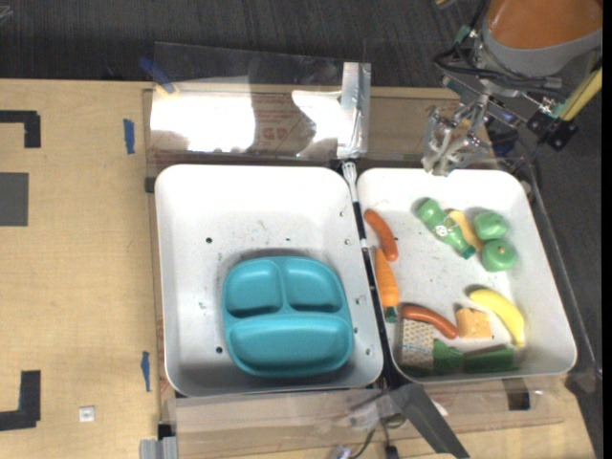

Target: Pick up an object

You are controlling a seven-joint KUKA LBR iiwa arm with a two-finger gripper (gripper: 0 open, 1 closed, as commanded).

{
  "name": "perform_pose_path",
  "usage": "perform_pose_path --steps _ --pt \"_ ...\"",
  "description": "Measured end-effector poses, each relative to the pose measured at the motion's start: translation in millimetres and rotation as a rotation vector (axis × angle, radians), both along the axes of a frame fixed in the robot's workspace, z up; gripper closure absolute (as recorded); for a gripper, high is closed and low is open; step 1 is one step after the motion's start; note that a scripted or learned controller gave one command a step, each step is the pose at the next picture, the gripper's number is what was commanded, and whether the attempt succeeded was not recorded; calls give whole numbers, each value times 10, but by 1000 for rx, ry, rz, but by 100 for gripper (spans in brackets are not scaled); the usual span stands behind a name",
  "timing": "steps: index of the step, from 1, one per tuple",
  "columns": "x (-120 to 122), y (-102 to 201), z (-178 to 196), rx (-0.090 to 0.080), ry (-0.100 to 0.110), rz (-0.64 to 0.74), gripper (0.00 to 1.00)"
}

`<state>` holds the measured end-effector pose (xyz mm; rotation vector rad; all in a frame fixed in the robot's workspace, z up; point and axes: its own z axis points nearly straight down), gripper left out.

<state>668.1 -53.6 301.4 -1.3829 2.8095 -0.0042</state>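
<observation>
The teal tray (pixel 285 316) fills the left bin (pixel 182 208), too broad to pinch. The banana (pixel 501 312) at 4 o'clock in the right bin (pixel 550 285) looks light, stiff, slick (grab mid-body). The gripper (pixel 449 151) hovers at 12, empty; jaw state can't be told.

A teal divided tray (pixel 285 316) lies in the left bin (pixel 182 208), perhaps upside down.

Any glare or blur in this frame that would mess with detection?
Camera view: strong glare on the clear plastic sheet behind the left white bin; the metal two-finger gripper is soft and low-contrast against the bench; the teal divided plate and the yellow toy banana read cleanly.
</observation>
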Motion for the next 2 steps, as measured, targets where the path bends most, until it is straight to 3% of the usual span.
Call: perform_pose_path --steps 2 --pt "-6 8 -183 -1 6 214 100"
